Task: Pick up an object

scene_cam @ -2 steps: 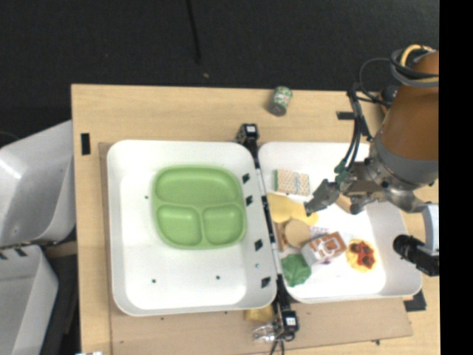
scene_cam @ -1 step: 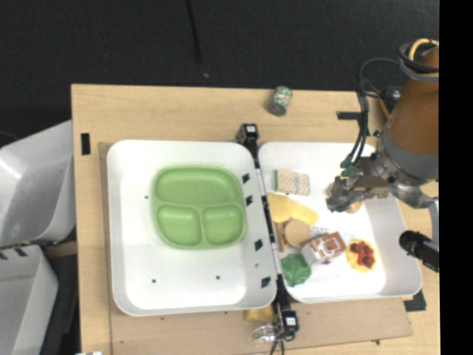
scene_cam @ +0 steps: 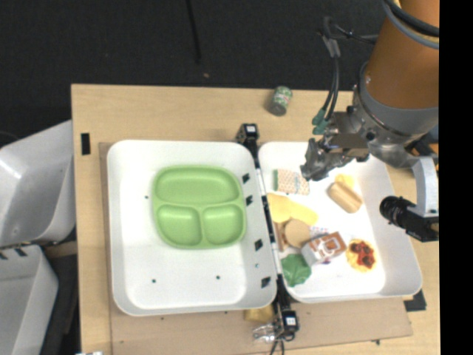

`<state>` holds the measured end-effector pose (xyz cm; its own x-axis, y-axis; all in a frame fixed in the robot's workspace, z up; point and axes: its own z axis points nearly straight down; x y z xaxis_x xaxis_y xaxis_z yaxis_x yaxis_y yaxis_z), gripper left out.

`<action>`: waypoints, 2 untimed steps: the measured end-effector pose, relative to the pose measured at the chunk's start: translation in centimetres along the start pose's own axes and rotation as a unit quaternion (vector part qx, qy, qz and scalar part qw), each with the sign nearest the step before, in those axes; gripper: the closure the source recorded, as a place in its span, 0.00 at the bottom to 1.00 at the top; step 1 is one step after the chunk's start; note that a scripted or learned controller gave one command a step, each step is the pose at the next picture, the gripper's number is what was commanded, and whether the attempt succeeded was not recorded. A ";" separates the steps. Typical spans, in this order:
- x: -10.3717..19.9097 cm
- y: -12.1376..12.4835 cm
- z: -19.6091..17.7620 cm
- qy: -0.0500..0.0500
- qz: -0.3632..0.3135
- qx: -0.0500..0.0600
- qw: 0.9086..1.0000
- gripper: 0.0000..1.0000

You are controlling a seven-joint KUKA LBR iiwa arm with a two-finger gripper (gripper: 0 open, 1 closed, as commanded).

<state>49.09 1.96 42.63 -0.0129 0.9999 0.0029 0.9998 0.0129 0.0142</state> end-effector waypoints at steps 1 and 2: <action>-5.6 -0.4 8.2 -0.003 0.009 0.010 1.000 1.00; -1.5 -0.1 3.8 -0.001 0.004 0.005 1.000 1.00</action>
